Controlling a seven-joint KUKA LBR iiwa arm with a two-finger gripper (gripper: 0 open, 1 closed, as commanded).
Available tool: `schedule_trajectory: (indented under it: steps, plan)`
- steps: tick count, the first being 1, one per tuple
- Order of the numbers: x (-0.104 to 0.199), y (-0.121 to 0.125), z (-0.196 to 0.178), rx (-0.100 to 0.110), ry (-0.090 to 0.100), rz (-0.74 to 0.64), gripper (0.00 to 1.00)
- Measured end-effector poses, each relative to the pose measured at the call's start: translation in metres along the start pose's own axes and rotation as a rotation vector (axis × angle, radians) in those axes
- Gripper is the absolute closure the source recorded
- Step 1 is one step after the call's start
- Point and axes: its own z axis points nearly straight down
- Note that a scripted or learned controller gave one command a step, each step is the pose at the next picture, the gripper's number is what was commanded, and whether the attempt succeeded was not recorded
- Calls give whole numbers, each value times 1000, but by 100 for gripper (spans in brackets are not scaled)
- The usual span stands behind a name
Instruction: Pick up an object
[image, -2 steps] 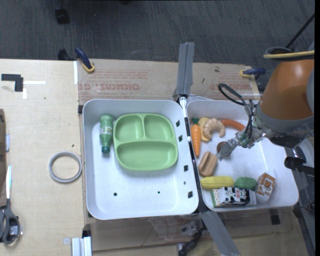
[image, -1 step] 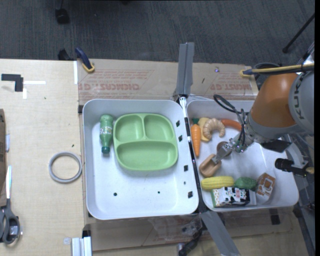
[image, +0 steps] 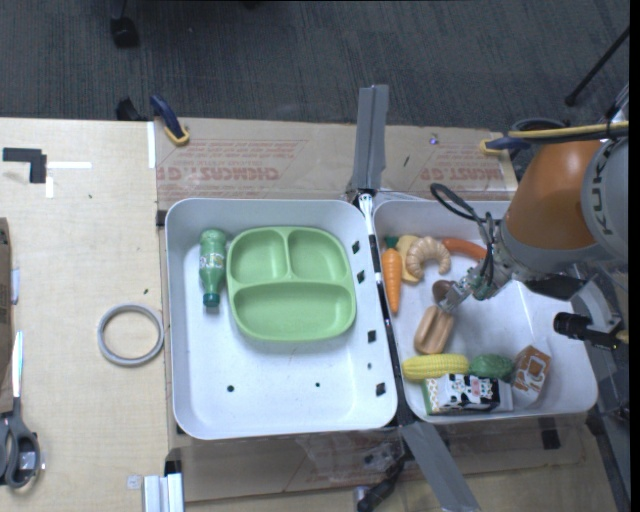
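Your hand (image: 455, 296) hangs just above the hotdog (image: 434, 329), whose long axis runs away below-left; grip state unclear.

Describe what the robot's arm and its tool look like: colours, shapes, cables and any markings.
The arm is bulky and rounded, grey with a wide orange band, and part of a dark "KUKA" lettering shows at the right. Black cables loop beside the wrist. The tool is small, slim and metallic grey, far narrower than the arm.

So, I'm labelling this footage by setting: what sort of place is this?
Likely a robotics lab bench: two white bins, toy food like a carrot, and tape on the plywood top.
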Motion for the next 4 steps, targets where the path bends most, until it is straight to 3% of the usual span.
schedule_trajectory:
  steps: [1,2,3,4]
  plan:
    - [22,41,-87,5,2,-51,100]
    - [19,106,-86,6,1,162,100]
    - [-51,49,-51,8,2,307,100]
    - [-52,40,-26,8,2,431,100]
